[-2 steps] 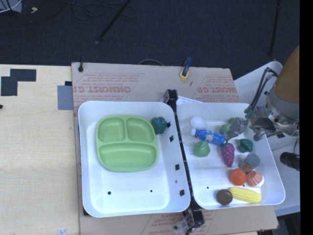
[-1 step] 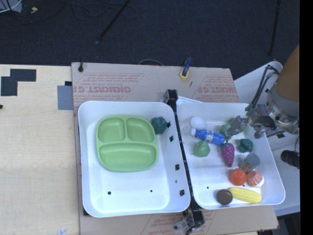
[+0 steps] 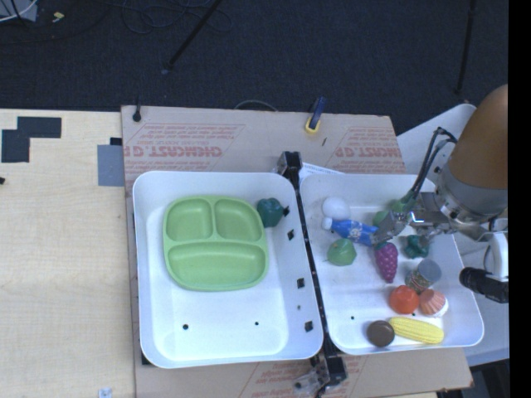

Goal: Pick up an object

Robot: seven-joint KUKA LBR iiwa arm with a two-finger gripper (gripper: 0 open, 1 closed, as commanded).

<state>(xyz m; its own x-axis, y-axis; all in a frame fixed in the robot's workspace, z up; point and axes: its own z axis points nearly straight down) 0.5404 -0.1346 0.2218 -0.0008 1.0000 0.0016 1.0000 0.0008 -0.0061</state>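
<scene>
Nearest to us, at the front of the right bin (image 3: 348,338), we see a yellow toy corn cob (image 3: 417,330) with a brown round piece (image 3: 381,332) touching its left end. Both lie well in front of the jaws (image 3: 404,217). Just behind the corn sit an orange toy fruit (image 3: 403,298) and a shell-like piece (image 3: 432,304), with a small grey cylinder (image 3: 428,271) behind those.

We see the jaws low over the back right part of this bin, at the end of the grey arm (image 3: 481,160) that comes in from the right. We cannot tell whether they are apart or together, and nothing shows between them.

Close in front of the jaws lies a purple bunch of grapes (image 3: 386,259), and a dark green piece (image 3: 414,245) lies just to its right. To the left of the jaws we find a blue bottle (image 3: 353,230) lying on its side, a white ball (image 3: 333,207) behind it, and a green toy vegetable (image 3: 341,252) in front of it.

Far to the left of the jaws, the left bin (image 3: 166,330) holds a light green divided plate (image 3: 216,243), with a dark teal piece (image 3: 270,211) touching its back right corner. Both bins rest on cardboard (image 3: 207,143) on the counter (image 3: 58,264).
</scene>
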